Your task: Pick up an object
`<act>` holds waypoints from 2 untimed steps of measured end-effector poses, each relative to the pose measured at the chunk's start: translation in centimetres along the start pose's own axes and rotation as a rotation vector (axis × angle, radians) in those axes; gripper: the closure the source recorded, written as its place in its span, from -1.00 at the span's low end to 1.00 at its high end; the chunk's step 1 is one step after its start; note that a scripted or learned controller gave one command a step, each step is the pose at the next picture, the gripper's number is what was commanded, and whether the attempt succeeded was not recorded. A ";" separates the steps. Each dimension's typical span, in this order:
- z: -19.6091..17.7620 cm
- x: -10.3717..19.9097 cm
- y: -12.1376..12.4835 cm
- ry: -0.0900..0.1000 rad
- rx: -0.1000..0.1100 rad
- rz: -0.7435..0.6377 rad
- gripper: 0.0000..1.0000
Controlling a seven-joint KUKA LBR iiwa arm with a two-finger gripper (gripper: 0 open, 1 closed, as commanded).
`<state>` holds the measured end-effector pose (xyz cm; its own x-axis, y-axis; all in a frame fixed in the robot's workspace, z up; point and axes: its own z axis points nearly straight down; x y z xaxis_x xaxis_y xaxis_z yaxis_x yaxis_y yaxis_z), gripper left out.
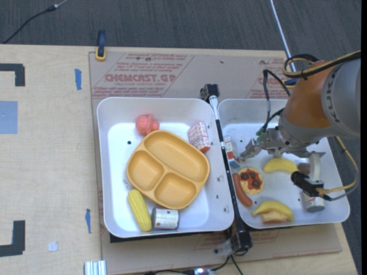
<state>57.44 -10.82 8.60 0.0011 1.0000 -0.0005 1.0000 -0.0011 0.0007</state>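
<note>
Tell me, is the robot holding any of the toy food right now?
I cannot tell. The tool hangs over the right bin, just above the little pizza, and nothing shows in it.

Glossy plastic divided plate (168, 169) in smooth white bin (109, 171)

I'm looking down on a robotics lab setup, not a home or kitchen. The table (46, 153) is pale plywood marked with black corner brackets and blue tape patches, the kind used for calibration. A protective sheet (143, 73) printed with a brand name lies under two white bins (109, 171), clamped at one edge by a small clamp (101, 44). Cables (275, 22) trail across grey carpet (172, 10). The bins contain toy food, like a plastic corn cob (139, 209) and a banana (279, 165).
</note>
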 end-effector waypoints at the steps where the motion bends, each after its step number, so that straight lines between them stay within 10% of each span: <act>1: 0.0 0.8 -3.1 0.000 -0.003 -0.001 -1.00; 2: 0.0 1.2 -7.2 0.000 -0.004 -0.001 -1.00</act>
<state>50.28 -9.63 8.63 -0.0001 1.0000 -0.0001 1.0000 0.0001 0.0046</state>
